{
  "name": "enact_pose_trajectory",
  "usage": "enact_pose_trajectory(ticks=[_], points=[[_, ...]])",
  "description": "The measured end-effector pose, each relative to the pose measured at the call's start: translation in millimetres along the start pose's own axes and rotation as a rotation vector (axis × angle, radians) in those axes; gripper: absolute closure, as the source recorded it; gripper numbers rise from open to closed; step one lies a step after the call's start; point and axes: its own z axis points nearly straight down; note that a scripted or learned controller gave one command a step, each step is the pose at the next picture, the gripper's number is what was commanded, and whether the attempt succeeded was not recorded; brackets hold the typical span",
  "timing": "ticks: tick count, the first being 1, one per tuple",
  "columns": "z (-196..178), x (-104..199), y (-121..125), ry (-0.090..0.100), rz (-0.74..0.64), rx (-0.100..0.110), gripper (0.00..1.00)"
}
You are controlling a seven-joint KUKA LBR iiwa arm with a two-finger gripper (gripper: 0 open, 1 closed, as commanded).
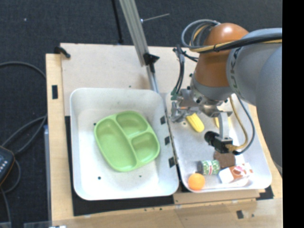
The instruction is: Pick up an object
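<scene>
From my remote station I see the arm (pixel 247 65) reaching in from the right, with its orange band above the right bin (pixel 259 167). The jaws (pixel 179 112) hang at the upper left corner of this bin, close to the wall between the two bins. I cannot tell if the jaws are spread or pressed together, because the wrist hides them from above.

Just beside the jaws, to their right, lies a yellow object (pixel 195 123); it is partly under the wrist. Near the front wall of the right bin I see an orange ball (pixel 196 181), a small green can (pixel 209 166), a brown block (pixel 223 159) and a white and red carton (pixel 235 173), all close together.

In the left bin (pixel 85 175) a green divided tray (pixel 127 140) lies flat. Both bins rest on the surface (pixel 104 65).
</scene>
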Motion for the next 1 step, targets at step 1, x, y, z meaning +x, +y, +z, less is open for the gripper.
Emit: enact_pose_trajectory(ticks=[1], points=[[7.0,50.0,15.1,0.000,0.000,0.001,1.00]])
